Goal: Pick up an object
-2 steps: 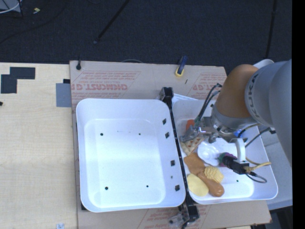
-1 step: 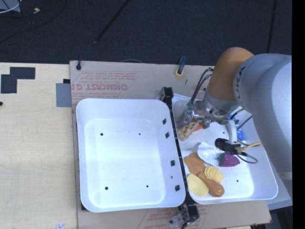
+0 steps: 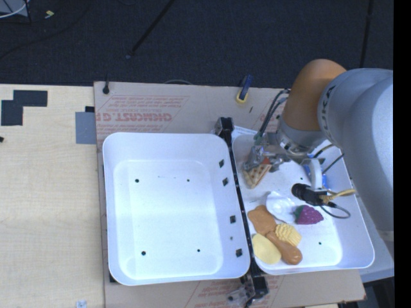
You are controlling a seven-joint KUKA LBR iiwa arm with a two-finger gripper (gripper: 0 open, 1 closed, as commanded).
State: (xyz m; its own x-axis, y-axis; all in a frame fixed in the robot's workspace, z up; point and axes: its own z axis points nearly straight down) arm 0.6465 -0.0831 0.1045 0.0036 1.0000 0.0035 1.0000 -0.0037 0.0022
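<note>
Lower right of frame: your toys cluster in the right bin (image 3: 356, 255), loose where dropped: yellow piece (image 3: 266, 249), orange piece (image 3: 261, 219), purple berry (image 3: 309, 215). Above them, mid-right, the claw (image 3: 260, 161) hangs touching a waffle (image 3: 255, 174); whether it's apart or clamped, you cannot tell.

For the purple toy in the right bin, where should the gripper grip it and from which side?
Grip the purple toy across its rounded middle, coming straight down. It lies low on the bin floor, with a white piece close on its left, so the fingers would probably fit best at its near and far sides.
</note>
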